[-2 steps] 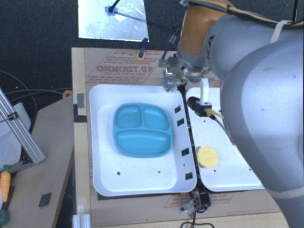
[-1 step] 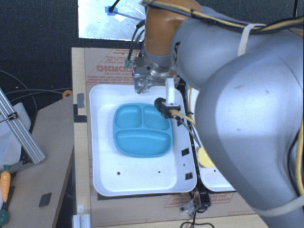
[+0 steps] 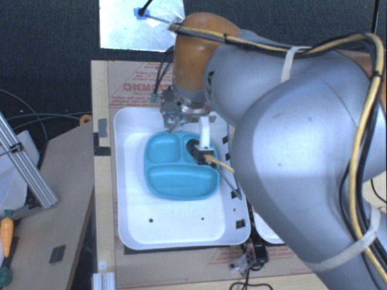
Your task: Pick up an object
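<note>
Nearest me, the grey arm (image 3: 302, 162) swells across the right side, covering most of the second bin (image 3: 269, 233). Beyond it, in the left white bin (image 3: 175, 231), lies the blue divided plate (image 3: 178, 168), flat and near the bin's middle. I judge it light, stiff plastic, slick and shallow; a rim or the ridge between compartments looks like the only place to pinch. Farther back, the gripper (image 3: 171, 121) hangs at the plate's far edge. I cannot tell whether it grips anything or stands released.
</note>
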`<state>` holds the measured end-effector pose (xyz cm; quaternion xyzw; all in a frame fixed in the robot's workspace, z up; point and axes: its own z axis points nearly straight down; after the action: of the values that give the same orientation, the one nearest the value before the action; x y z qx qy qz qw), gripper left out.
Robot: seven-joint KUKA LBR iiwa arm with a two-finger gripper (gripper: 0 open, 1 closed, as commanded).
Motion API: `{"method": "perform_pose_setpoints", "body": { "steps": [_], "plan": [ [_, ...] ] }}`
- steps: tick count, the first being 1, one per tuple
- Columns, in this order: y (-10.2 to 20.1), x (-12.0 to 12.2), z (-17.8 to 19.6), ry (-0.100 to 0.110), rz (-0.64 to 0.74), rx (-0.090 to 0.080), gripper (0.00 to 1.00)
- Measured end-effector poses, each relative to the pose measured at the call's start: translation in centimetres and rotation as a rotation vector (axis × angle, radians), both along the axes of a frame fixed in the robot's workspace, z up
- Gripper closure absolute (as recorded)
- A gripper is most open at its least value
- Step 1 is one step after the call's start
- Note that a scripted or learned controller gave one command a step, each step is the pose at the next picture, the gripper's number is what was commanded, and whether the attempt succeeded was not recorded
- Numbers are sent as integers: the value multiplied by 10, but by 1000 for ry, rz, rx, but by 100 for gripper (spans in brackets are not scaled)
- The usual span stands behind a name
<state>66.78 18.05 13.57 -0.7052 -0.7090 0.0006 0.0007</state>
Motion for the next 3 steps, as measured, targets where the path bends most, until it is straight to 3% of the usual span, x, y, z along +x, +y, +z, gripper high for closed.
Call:
{"method": "perform_pose_setpoints", "body": {
  "steps": [1,2,3],
  "plan": [
    [50,-53,103,-10,5,6,100],
    [55,-116,84,3,2,0,100],
    [55,-184,128,-1,2,2,100]
  ]
}}
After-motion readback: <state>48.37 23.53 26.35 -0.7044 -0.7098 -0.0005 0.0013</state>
